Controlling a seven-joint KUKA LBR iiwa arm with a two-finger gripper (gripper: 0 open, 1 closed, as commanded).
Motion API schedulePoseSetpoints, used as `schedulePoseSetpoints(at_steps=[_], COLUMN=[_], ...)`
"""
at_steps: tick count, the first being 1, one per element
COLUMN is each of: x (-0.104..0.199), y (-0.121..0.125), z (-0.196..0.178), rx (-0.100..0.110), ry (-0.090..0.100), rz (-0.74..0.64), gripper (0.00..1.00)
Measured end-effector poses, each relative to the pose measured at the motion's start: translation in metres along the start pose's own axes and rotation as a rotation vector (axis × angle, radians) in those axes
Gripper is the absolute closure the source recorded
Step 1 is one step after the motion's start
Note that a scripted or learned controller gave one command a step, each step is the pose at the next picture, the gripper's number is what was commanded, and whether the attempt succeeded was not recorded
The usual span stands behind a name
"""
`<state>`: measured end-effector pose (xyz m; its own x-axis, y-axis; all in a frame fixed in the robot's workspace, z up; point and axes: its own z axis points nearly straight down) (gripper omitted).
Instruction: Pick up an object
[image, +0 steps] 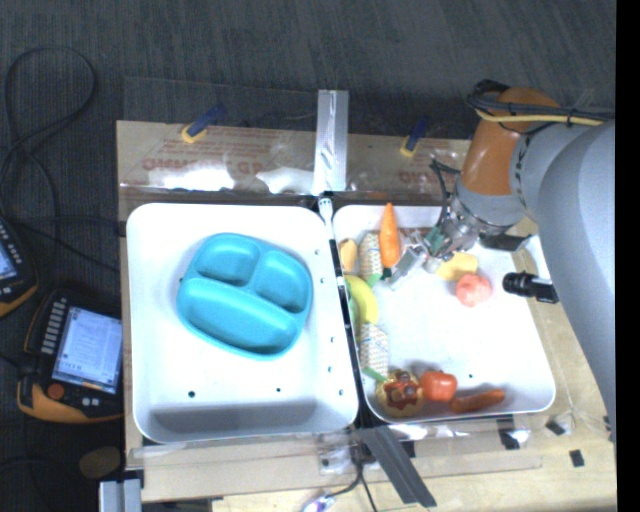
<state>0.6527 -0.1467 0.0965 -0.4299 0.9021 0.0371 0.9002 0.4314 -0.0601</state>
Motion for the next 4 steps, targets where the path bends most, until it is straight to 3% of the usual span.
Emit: schedulePoseSetpoints(at_steps=[1, 2, 3, 4], x=[-0.06, -0.024, -0.024, -0.024], y=[-0.053, -0.093, -0.092, -0.092], z=[0.006, 0.011, 0.0, -0.009], rx=[-0.061, -0.069, -0.071, -0.072], ry=[-0.056, -0.051, -0.056, -0.056], rz=[-0.316, -0.095, -0.097, -0.099], gripper=[0.0, 0.0, 1.0, 1.0])
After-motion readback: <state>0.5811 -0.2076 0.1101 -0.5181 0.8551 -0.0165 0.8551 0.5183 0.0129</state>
